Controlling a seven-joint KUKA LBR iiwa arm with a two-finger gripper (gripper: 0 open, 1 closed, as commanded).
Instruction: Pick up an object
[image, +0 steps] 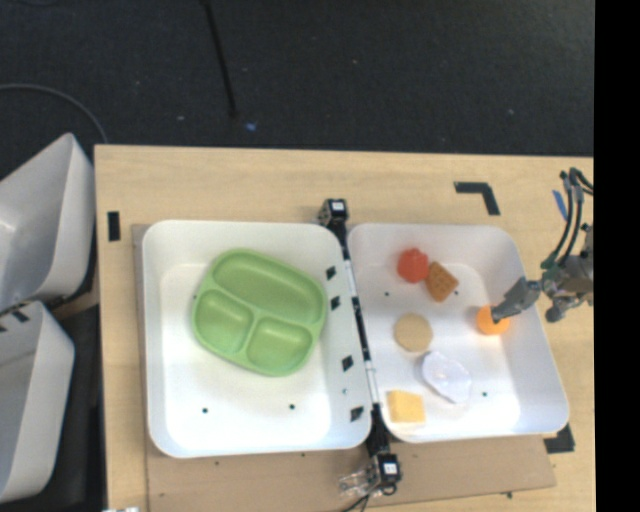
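Note:
The right bin (520, 400) holds several small objects. A red ball-like piece (412, 265) and a brown cracker-like piece (441, 281) lie at the back. A tan round disc (413, 332) sits mid-bin, with a white lump (446, 377) and a yellow block (405, 407) nearer the front. A small orange piece (488, 320) rests by the bin's right wall. My gripper (514, 298) reaches in from the right and hangs just above and to the right of the orange piece, its tip close to it or touching it.
The left bin (170, 400) holds a green divided plate (260, 312). A black ridge with clips (352, 330) separates the two bins. Cables and the arm's wrist (570, 275) stand at the right edge. White boxes (40, 230) sit off the bench to the left.

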